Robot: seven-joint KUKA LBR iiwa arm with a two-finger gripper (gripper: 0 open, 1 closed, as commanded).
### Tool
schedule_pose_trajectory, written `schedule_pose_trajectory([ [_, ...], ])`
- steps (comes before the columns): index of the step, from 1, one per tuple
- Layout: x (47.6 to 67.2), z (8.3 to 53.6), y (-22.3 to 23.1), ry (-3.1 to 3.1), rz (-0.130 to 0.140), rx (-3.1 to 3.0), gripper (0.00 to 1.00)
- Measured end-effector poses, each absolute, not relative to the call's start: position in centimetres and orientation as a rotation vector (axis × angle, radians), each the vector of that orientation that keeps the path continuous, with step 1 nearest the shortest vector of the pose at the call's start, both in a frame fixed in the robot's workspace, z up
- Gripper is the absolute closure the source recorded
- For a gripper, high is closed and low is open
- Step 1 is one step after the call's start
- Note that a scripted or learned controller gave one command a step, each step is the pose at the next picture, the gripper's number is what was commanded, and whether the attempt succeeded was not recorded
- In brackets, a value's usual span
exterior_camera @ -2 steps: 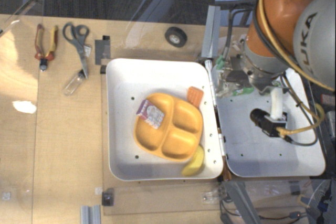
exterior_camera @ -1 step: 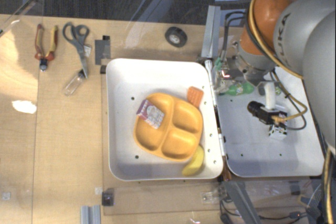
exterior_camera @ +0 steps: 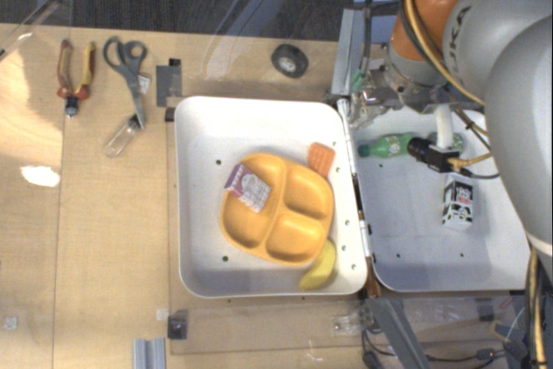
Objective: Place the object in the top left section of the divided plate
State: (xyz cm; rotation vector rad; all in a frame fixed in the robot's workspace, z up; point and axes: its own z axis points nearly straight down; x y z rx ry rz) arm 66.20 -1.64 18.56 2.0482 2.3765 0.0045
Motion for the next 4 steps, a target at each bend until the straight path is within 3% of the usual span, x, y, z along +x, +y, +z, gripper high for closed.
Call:
schedule_pose_trajectory([
  [1, 64.1, 19.2, -7.4, 1.979, 0.003, 2.437, 1.0],
  [2, 66.9, 18.5, -7.6, 2.003, 0.002, 2.416, 1.0],
  [3, 67.0, 23.0, -10.3, 2.04, 0.005, 2.383, 1.0],
  [4, 66.3, 19.2, -17.3, 1.691, -0.001, 2.647, 1.0],
])
